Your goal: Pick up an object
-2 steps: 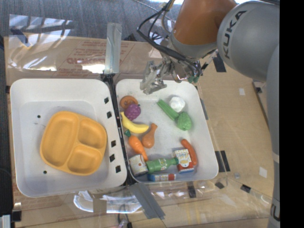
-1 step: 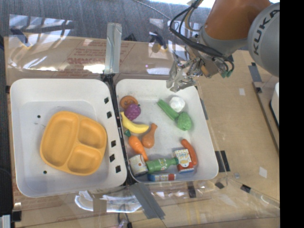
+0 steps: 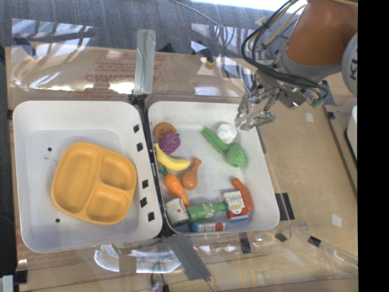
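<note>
My gripper [image 3: 252,118] hangs over the far right rim of the right bin [image 3: 267,181], open, with nothing between its fingers. Just below and left of it lie a white round item [image 3: 227,132], a green cucumber [image 3: 212,139] and a green leafy vegetable [image 3: 236,156]. Further left in the same bin are a brown round pastry [image 3: 164,129], purple grapes [image 3: 170,142], a banana [image 3: 170,160], a drumstick [image 3: 191,174] and a carrot [image 3: 176,188]. Along the near wall sit a green bottle [image 3: 206,210], a small carton [image 3: 234,202], a red sausage [image 3: 242,193] and a small box [image 3: 175,211].
The left bin [image 3: 30,120] holds a yellow compartment plate [image 3: 94,182]. A divider wall [image 3: 146,157] separates the bins. The arm's orange band [image 3: 319,29] and its cables [image 3: 267,41] sit above the right bin's far corner. Brown bench surface [image 3: 304,163] lies to the right.
</note>
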### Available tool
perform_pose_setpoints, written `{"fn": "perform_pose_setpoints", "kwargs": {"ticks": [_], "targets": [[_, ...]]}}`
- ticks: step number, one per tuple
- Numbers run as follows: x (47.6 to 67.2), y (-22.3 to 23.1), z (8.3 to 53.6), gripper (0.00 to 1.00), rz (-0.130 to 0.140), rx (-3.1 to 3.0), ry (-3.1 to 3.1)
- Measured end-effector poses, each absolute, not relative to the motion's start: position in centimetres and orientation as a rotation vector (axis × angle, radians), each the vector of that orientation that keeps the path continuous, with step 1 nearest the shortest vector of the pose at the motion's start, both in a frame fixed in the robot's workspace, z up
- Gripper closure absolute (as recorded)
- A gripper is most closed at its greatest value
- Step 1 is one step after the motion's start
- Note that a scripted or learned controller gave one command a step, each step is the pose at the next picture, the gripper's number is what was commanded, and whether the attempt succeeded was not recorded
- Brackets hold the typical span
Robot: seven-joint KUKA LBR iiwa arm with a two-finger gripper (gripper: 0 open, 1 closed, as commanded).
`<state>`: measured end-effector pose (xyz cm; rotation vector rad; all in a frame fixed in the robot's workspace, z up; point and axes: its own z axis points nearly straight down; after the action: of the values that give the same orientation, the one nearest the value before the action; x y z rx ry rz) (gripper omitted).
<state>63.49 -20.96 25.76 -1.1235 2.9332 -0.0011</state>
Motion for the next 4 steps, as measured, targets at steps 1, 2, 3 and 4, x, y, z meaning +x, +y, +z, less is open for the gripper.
{"fn": "perform_pose_setpoints", "kwargs": {"ticks": [1, 2, 3, 4], "targets": [[63.5, -20.9, 25.8, 0.00, 0.000, -1.123, 2.933], [58.8, -20.6, 11.5, 0.00, 0.014, -1.092, 2.954], [61.7, -18.2, 9.5, 0.00, -0.005, -1.168, 2.908], [61.9, -18.0, 10.7, 1.00, -0.009, -1.173, 2.901]]}}
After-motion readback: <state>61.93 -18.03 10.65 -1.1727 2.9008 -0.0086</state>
